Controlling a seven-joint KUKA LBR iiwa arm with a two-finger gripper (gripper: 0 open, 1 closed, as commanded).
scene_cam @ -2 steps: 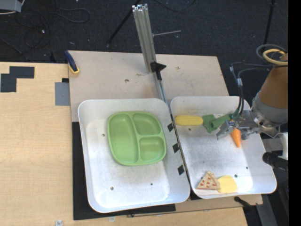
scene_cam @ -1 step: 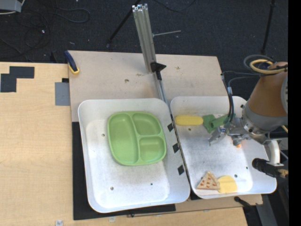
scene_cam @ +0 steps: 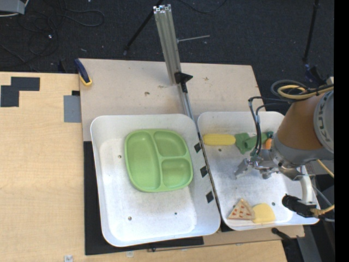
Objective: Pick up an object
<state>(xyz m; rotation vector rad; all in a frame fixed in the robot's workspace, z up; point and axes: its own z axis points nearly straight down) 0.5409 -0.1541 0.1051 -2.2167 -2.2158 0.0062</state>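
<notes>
My gripper [scene_cam: 245,167] hangs low over the middle of the right bin [scene_cam: 234,192], open, with nothing between its fingers. Just behind it lie a green toy [scene_cam: 246,142] with an orange piece [scene_cam: 268,143] beside it, and a yellow corn-like toy [scene_cam: 219,140] to their left. At the bin's front edge sit a pizza-slice toy [scene_cam: 241,210] and a pale yellow wedge [scene_cam: 265,213]. The arm's wrist covers part of the bin's right side.
The left bin [scene_cam: 109,201] holds a green divided plate [scene_cam: 158,160]. A metal post [scene_cam: 169,42] rises behind the bins, and black clips [scene_cam: 203,171] mark the wall between them.
</notes>
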